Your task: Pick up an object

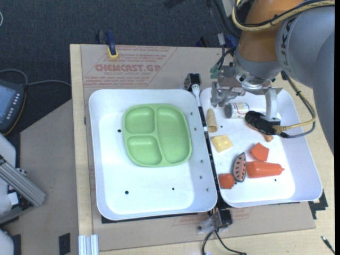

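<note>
Over the counter's right bin (pixel 303 142) the end effector (pixel 223 99), its state hidden, hovers mid-approach and must descend onto the cork (pixel 212 120).

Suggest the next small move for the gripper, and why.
Probably a short drop straight down: the gripper hangs at the far end of the right bin, with nothing seen between its fingers, and the brown cork-like piece lies just beneath it, apart from the yellow cheese wedge.
</note>
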